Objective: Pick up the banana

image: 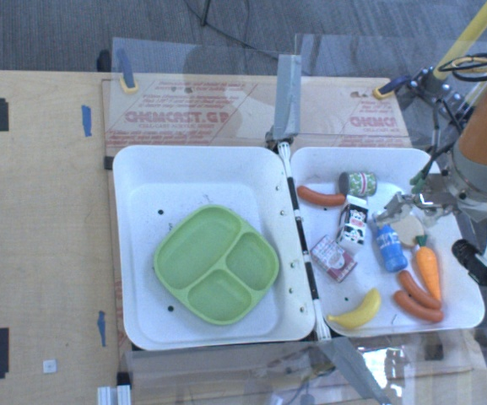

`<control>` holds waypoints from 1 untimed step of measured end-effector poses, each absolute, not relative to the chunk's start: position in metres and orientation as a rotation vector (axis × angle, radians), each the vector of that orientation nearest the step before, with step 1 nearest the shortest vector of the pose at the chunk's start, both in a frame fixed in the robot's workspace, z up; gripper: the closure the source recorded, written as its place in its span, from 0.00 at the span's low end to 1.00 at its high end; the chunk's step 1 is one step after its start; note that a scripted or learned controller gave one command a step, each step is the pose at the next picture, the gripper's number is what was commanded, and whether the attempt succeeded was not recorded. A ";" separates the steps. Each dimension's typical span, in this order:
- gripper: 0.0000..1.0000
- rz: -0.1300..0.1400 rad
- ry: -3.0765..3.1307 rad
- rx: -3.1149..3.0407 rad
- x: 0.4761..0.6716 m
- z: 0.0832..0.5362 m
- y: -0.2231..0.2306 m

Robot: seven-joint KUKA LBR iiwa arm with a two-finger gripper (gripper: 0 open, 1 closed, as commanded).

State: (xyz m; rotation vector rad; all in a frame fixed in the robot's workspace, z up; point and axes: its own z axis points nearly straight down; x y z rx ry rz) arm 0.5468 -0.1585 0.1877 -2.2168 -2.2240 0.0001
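Note:
The yellow banana (pixel 357 309) lies at the front edge of the right bin (pixel 471 310), near the divider between the bins. My gripper (pixel 399 207) hangs over the back right part of that bin, above a blue bottle (pixel 389 247), well behind and to the right of the banana. Nothing of the banana is covered.
Around the banana lie a pink box (pixel 333 258), a black-and-white carton (pixel 354 224), a green can (pixel 358 182), a red sausage (pixel 321 197), a carrot (pixel 429 272) and two more sausages (pixel 416 298). The left bin (pixel 133 226) holds a green divided plate (pixel 216 264).

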 end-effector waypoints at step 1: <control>0.00 -0.006 -2.204 -2.244 0.546 0.125 -0.148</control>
